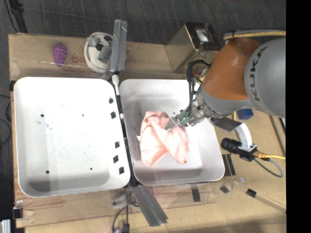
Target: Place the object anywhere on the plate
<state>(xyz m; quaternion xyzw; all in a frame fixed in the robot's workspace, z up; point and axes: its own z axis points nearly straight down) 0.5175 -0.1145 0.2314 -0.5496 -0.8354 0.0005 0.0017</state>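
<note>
Arm (252,76): grey, entering from the view's right, angled down to the gripper; orange band (226,69) just behind and above the wrist.
Gripper (181,120): low inside the right bin, in its upper middle part, tip pointing toward the view's left.
Gripper state: cannot tell from this view whether apart, together or clamped on anything.
Pink cloth (163,141): crumpled in a heap on the floor of the right bin, directly at the gripper tip and spreading from it toward the view's lower left; upper right edge of the cloth meeting the tip, apparently touching.
Right bin (146,89): shallow, white, all round the gripper; near wall well below the tip, far wall a short way above it.
Left bin (63,140): shallow, white, well to the view's left of the gripper, past the cloth and the shared rim.
Black tabs (116,144): small, in a row along the shared rim, left of the gripper beyond the cloth.
Grey bar (118,45): upright along the line between the bins, above and left of the gripper, outside both bins.
White coil (97,52): on the bench, just left of the grey bar, far up and left of the gripper.
Purple object (60,54): small, knobbly, on the bench further left than the coil, well apart from the gripper.
Tan box (192,42): on the bench beyond the far wall of the right bin, above the gripper.
</note>
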